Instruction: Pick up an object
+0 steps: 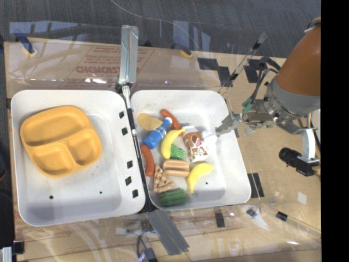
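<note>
Jaws above right bin's right rim, state unclear; milk carton just left.

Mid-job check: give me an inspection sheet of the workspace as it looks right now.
Surface: two white bins side by side; left bin, right bin.
Job's things: toy food piled in the right bin, including two bananas, a hot dog, a pizza slice, a blue bottle.
Clutter: yellow divided tray in the left bin.
Grippers: gripper at the right bin's right rim, above the pile's edge; nothing seen held.
Cables: thin wire across the floor above the bench.
Surroundings: dark carpet, tape marks on bench.
</note>
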Motion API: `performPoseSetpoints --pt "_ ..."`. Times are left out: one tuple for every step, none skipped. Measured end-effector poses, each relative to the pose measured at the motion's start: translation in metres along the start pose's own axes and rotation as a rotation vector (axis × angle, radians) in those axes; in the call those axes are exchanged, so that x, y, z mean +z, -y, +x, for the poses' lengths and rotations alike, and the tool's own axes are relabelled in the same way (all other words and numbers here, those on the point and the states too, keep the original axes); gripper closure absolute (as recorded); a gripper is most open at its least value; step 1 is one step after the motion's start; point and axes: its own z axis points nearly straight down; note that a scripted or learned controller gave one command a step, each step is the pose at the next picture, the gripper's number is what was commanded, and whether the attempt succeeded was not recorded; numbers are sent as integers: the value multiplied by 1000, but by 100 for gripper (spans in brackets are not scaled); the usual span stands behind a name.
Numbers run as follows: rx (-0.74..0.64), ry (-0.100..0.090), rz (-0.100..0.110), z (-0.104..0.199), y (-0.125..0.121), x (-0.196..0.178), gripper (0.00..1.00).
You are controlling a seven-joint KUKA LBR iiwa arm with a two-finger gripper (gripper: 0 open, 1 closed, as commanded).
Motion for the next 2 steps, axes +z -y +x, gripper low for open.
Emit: performPoseSetpoints --pt "54 -1 7 -13 43 114 0" --pt "319 -2 4 19 -42 194 0"
